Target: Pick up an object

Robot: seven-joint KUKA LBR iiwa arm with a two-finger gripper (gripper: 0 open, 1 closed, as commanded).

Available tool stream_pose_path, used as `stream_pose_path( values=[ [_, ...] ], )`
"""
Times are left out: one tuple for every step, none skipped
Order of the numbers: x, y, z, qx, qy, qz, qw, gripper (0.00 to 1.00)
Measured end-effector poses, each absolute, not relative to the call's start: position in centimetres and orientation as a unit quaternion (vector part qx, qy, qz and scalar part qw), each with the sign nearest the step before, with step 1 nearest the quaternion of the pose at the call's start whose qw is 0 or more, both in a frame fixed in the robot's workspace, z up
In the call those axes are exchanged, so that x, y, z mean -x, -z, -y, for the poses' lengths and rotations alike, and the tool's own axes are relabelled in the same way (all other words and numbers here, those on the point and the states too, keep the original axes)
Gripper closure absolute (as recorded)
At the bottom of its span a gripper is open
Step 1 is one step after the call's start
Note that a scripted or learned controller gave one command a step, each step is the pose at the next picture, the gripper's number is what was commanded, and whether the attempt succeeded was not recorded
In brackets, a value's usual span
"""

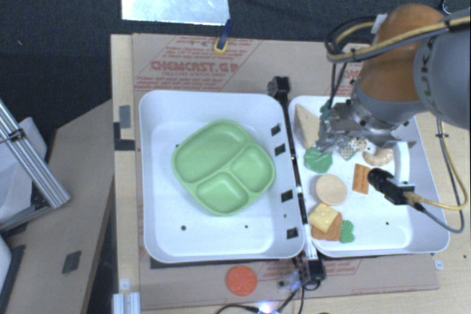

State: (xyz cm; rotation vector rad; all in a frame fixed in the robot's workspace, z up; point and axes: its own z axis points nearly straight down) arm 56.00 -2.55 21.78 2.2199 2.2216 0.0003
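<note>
My gripper (333, 137) hangs over the upper left part of the right bin (383, 237). Its tip is just above a dark green toy (318, 159) and next to a pale wedge of cheese (306, 126). A speckled piece (347, 149) and a tan curled shrimp-like piece (380, 155) lie just to its right. Nearer the front lie a round beige disc (331, 189), an orange cracker (360, 178), a yellow cheese block (323, 218) on an orange piece, and a small green sprig (346, 232). Nothing is seen held.
The left bin (158, 232) holds a green divided plate (224, 166). A black divider with clips (288, 158) runs between the bins. An orange disc (241, 279) lies on the cardboard in front of the bins.
</note>
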Motion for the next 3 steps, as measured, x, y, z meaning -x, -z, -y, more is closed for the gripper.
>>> stream_pose_path(
  values=[
    [-57.1,-23.3,3.0,-0.705,-0.0009,-0.709,0.001,1.00],
    [-57.1,-21.9,1.7,-0.705,-0.0001,-0.709,0.000,1.00],
    [-57.3,-21.7,3.1,-0.707,-0.0003,-0.707,0.001,1.00]
  ],
)
